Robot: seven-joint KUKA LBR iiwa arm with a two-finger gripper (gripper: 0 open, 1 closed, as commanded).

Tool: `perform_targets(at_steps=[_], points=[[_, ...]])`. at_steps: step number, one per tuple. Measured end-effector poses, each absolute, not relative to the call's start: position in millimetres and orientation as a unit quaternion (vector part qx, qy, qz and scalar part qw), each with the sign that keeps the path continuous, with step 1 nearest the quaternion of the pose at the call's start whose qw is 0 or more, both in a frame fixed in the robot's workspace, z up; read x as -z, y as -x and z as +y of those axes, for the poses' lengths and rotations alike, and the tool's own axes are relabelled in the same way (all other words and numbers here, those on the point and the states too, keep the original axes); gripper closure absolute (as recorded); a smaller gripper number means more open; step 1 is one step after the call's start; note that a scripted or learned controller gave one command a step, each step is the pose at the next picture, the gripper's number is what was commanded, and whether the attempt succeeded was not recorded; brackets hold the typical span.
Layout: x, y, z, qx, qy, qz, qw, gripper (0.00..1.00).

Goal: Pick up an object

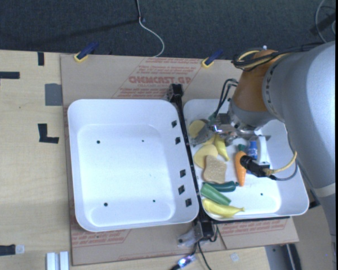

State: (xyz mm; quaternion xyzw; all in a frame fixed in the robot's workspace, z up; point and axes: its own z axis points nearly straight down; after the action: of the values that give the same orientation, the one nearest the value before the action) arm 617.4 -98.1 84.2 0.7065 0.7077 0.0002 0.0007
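- The grey arm (pixel 310 94) fills the upper right of the frame and reaches down and leftward, its orange band (pixel 250 89) sitting above the wrist.
- The left bin (pixel 84 122), wide and white, lies in the middle of the frame, on a cardboard sheet (pixel 152 77) printed with red lettering.
- The right bin (pixel 281 201) sits just beside it at centre right, and every loose object lies in its left half.
- The gripper (pixel 225 129) hangs low over the upper part of that pile; whether it is clenched or released cannot be told from here.
- A tan bread slice (pixel 215 169) lies in the middle of the pile.
- A yellow banana (pixel 222 208) rests at the lower edge, touching a green pepper (pixel 217 193) just above it.
- An orange carrot (pixel 240 170) lies right of the bread, near the cabling.
- A small yellow piece (pixel 221 148) sits directly below the gripper.
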Motion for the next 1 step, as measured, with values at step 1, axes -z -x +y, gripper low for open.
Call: perform_targets(at_steps=[1], points=[[-93.9, -615.6, -98.2, 0.0008, -0.707, 0.708, -0.001, 1.00]])
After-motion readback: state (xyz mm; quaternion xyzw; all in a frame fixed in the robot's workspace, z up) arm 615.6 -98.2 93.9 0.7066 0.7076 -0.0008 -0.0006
